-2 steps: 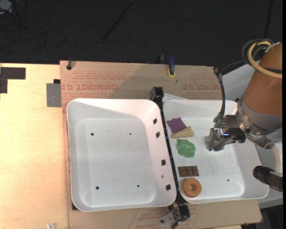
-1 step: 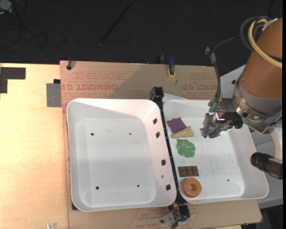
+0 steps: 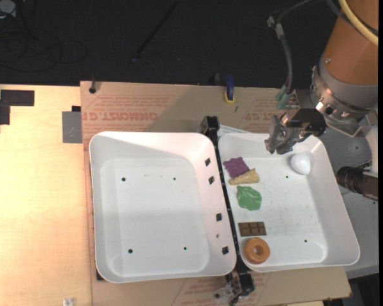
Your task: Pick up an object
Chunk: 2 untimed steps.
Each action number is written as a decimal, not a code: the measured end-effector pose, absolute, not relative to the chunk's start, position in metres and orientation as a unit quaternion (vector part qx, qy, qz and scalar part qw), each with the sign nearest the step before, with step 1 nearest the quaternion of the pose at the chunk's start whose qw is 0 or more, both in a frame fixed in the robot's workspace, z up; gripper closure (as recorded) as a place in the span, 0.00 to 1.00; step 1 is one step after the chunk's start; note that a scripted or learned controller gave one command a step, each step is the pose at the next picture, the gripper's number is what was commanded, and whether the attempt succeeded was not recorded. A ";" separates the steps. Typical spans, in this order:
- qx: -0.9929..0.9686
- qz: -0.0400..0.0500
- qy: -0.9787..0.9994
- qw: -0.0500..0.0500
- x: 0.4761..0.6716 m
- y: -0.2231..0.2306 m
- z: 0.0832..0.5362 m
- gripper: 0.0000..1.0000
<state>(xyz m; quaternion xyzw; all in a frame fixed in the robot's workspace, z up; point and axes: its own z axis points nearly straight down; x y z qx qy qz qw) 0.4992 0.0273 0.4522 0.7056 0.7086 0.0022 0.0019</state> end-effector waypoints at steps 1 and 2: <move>0.710 -0.006 0.704 -0.005 0.473 -0.066 0.313 1.00; 0.705 0.001 0.709 0.001 0.476 -0.024 0.382 1.00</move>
